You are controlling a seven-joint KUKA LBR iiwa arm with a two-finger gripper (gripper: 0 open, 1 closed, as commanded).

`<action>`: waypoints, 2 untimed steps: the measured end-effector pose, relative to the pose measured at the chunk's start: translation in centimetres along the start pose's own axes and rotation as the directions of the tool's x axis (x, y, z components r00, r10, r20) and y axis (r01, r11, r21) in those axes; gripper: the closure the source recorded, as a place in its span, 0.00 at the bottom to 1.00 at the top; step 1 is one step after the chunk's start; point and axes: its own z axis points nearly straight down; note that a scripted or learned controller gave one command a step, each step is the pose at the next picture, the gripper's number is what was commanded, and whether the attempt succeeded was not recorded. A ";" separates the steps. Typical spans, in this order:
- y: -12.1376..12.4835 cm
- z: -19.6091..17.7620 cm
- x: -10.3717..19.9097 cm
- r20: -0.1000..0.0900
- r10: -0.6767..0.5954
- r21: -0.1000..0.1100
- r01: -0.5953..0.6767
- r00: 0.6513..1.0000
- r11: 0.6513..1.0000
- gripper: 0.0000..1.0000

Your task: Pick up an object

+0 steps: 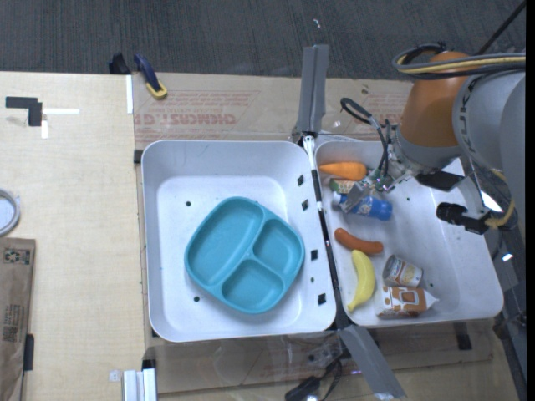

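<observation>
In the right bin [456, 261], my gripper [366, 192] hangs low at the far left corner, under the grey arm with its orange band [433, 98]. It sits right over a small bottle with a blue end [376, 210], just below an orange carrot [343, 170]. I cannot tell whether it touches the bottle. Nearer the front lie a red-brown sausage [359, 241], a yellow banana [362, 279], a tipped can [402, 271] and a brown-and-white packet [405, 302].
The left bin [163, 224] holds a blue divided plate [244, 254]. A grey divider post [314, 90] rises between the bins at the back. Cables [368, 115] loop beside the wrist. A black fitting [461, 215] juts over the right bin.
</observation>
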 end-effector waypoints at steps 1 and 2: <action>-0.1 -0.9 -0.1 0.000 0.003 0.000 -0.003 1.000 1.000 1.00; 4.9 -13.0 3.0 0.001 0.100 0.000 -0.100 0.995 0.995 1.00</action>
